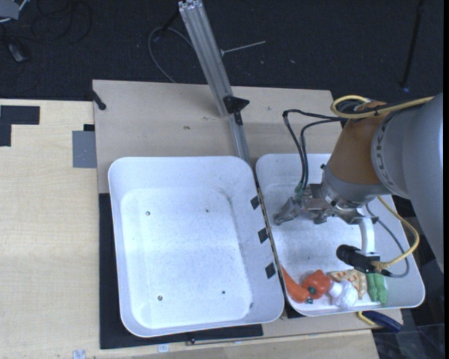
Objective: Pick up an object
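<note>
Your gripper [312, 212] hangs in the right bin [411, 294], fingers spread wide on nothing. The orange toy [316, 283] lies toward the bin's near wall, apart from the fingers.

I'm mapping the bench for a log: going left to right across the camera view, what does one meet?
Left white bin → right white bin → orange toy → white object → green object.
</note>
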Tool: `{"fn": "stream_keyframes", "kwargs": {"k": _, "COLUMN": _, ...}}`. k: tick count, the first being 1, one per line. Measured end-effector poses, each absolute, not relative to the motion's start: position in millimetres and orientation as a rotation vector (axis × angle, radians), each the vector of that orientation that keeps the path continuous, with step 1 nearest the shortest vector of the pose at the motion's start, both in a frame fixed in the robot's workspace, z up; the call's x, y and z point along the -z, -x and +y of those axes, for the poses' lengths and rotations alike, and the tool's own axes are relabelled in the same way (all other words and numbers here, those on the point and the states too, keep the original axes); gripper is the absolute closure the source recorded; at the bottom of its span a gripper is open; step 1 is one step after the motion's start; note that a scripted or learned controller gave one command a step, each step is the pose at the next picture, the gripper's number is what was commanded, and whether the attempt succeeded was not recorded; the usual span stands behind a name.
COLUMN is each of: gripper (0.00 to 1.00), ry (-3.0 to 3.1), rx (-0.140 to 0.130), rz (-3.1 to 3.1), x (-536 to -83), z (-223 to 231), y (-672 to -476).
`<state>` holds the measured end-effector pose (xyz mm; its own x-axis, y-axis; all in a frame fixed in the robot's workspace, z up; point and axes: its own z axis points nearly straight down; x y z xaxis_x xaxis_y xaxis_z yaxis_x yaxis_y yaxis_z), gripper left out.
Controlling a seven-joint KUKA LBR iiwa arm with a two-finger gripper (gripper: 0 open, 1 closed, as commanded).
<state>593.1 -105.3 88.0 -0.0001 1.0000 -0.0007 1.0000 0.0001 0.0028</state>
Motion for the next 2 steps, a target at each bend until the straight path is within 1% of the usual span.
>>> {"fn": "stream_keyframes", "kwargs": {"k": 1, "gripper": 0.00, "ry": -2.218, "rx": -0.009, "rz": 2.216, "x": -191, "z": -91, "y": -507.4}}
{"fn": "stream_keyframes", "kwargs": {"k": 2, "gripper": 0.00, "ry": -2.217, "rx": -0.006, "rz": 2.222, "x": -248, "z": -62, "y": -495.0}}
